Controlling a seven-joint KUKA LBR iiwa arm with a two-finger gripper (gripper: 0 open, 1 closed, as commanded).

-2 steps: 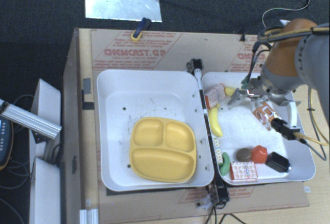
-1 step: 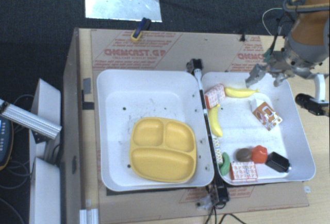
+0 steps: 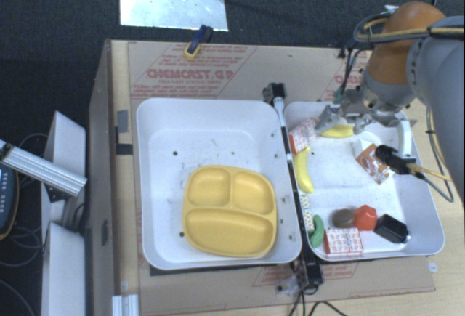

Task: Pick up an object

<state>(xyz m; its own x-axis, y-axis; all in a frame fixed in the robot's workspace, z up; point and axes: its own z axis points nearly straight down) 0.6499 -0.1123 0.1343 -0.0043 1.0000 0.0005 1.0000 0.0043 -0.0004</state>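
red-white carton (image 3: 342,240), "CHEMCAST" bench (image 3: 190,74), end effector (image 3: 349,117)

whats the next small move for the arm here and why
Probably a short straight descent. The pincer sits at the far edge of the right bin, right by a small yellow item lying flat there, with nothing seen between its fingers. The banana and red-and-white packet lie just to the side, so dropping straight should avoid nudging them.

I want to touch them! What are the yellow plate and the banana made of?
The yellow plate looks like smooth moulded plastic: even colour, soft sheen, rounded compartments. The banana in the right bin may be a plastic toy, but the view is too small to tell it from real fruit.
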